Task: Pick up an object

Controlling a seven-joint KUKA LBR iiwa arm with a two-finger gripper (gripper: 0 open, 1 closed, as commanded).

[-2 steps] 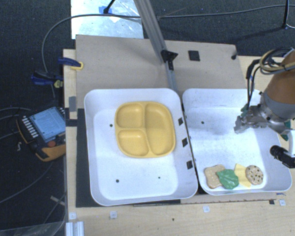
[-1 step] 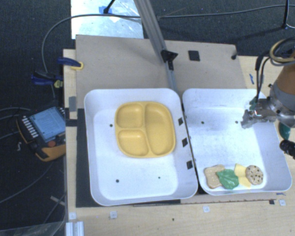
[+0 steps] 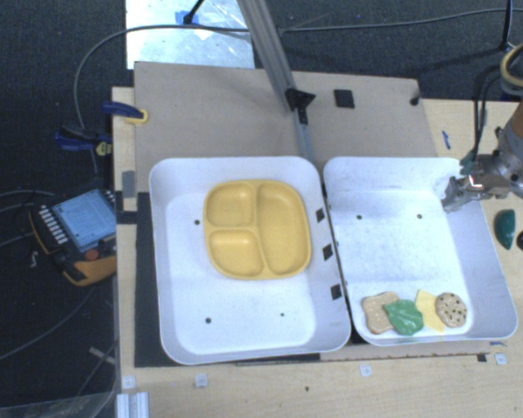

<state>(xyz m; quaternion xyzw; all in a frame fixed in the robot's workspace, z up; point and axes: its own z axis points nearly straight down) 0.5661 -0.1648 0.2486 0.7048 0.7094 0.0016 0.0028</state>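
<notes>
The gripper (image 3: pixel 458 190) sits at the far right rim of the right-hand shallow white bin (image 3: pixel 392 233), carrying nothing; whether it is released or clenched cannot be told at this size. In my judgement the pick is at its approach step, with no object reached yet.

The candidates lie well apart from the gripper, in a row along the bin's near edge, below it and slightly to its left. They are a tan cracker-shaped toy biscuit (image 3: pixel 379 311), a crumpled green leaf-like piece (image 3: pixel 406 318), a yellow wedge like a cheese slice (image 3: pixel 429 309) and a round speckled chocolate-chip cookie (image 3: pixel 451 309). They touch or overlap, so the cookie at the end of the row looks easiest to separate.

The next move calls for travelling toward that near edge, then descending over one piece. All look flat, small and light, leaving little to grip.
</notes>
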